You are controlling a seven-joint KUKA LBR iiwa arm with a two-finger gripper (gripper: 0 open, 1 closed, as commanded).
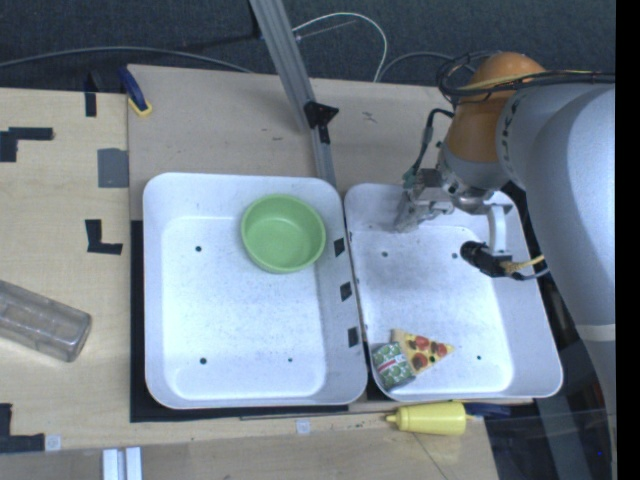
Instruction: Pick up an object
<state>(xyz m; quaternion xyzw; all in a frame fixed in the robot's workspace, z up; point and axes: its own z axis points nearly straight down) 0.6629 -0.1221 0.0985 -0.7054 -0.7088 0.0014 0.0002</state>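
Observation:
A green bowl (283, 232) sits at the back of the left bin (175, 268). In the right bin (520, 338) a toy pizza slice (425, 349) lies near the front left corner, with a small green patterned packet (392, 364) touching its left side. My gripper (408, 215) hangs over the back left part of the right bin, well behind the pizza slice. The orange-banded wrist (490, 108) rises behind it. Nothing shows between the fingers.
A yellow mustard bottle (432, 419) lies on the bench just in front of the right bin. A clear plastic cup (40, 320) lies on its side at the far left. A grey pole (290, 68) slants across the back. A black cable connector (485, 259) hangs over the right bin.

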